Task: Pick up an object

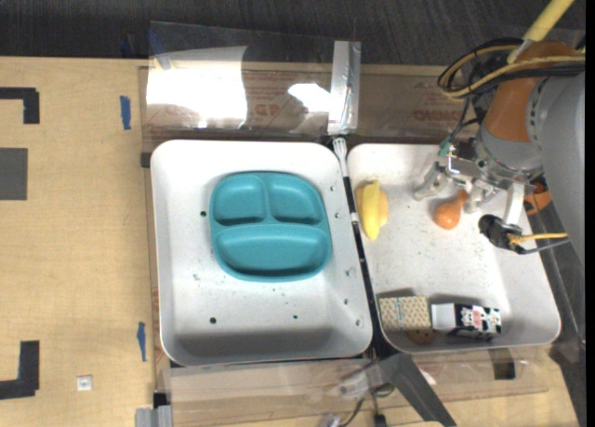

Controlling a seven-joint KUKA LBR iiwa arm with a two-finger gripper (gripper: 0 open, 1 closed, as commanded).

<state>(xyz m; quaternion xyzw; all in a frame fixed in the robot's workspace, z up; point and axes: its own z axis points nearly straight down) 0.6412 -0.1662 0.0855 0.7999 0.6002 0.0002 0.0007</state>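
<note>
The grey two-finger gripper [457,194] hangs low near the far right corner of the right white bin [530,309], fingers spread either side of the small orange rounded object [447,214], gripping nothing yet. The job now, it seems: settle squarely over it, close gently, lift straight, since a round piece may squirt sideways.
</note>
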